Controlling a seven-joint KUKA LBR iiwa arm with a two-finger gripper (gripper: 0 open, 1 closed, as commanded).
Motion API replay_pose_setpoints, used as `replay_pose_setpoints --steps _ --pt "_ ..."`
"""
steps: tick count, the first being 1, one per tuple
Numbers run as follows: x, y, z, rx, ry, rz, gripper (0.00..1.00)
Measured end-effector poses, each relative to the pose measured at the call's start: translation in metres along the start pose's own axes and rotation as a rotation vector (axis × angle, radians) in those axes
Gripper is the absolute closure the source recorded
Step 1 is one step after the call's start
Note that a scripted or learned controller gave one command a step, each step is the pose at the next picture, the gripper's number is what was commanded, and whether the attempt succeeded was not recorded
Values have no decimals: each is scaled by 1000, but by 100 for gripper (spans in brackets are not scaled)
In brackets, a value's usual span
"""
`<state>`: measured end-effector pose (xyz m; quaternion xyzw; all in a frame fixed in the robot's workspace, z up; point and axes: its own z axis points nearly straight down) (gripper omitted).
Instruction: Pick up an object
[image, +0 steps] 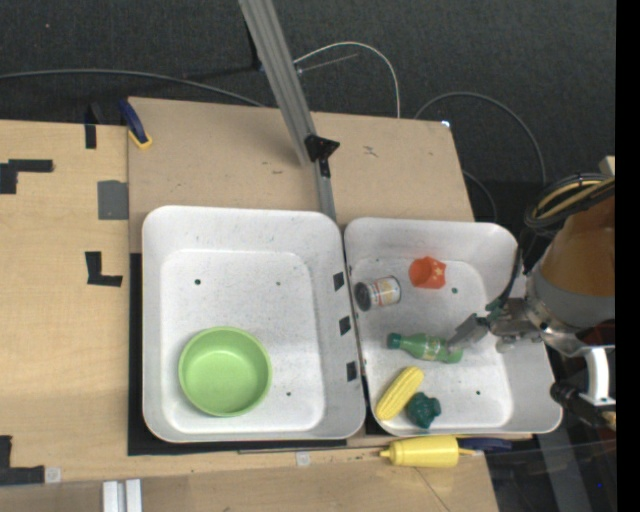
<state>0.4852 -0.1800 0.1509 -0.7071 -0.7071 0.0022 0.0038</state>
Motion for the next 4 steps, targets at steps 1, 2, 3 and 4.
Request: replay_pose_setpoints --steps 1,2,3,4 --pt "-1 1 61 -8 -3 0 0" --pt "-1 1 61 -9 -2 0 0" --pt "0 1 51 -7 -1 -1 100" --pt "-10 5 1 -11 -4 -1 100"
